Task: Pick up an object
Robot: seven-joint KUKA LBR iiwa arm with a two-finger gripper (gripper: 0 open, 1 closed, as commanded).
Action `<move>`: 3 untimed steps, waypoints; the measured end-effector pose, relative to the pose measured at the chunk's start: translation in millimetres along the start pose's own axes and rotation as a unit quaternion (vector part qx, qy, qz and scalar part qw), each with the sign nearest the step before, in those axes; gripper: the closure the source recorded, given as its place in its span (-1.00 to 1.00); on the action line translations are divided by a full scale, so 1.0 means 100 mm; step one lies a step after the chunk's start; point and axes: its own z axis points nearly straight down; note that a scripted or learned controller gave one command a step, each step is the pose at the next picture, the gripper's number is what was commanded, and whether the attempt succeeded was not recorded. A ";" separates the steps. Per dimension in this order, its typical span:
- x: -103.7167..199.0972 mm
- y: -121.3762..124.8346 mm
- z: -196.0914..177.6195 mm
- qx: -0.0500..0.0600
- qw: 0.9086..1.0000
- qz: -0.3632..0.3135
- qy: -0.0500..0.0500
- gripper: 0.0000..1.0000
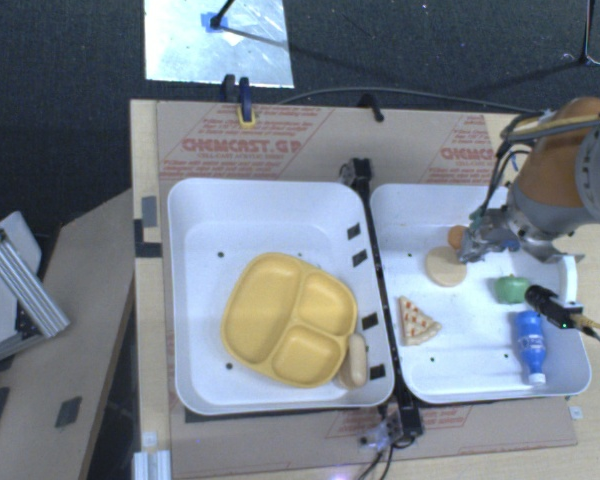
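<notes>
Half the orange ball (457, 237) hides behind the end effector (474, 250) — its grip state can't be told.

Left bin (195, 218): compartment tray (290, 318) lies centrally, with a bread roll (355, 360) touching its 4 o'clock edge. Right bin (420, 213): disc (446, 267) is found at centre, pizza slice (417, 320) at 7 o'clock of it, bottle (529, 344) at 4 o'clock.

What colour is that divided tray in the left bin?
Yellow. The divided tray shows plainly in the camera view.
</notes>
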 end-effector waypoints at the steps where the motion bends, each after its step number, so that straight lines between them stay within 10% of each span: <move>1: 0.04 0.05 -0.64 0.004 1.000 -0.001 -0.001 1.00; 2: 0.03 0.07 -1.11 0.004 1.000 -0.001 -0.001 1.00; 3: 0.65 0.10 -1.19 0.006 1.000 -0.003 0.000 1.00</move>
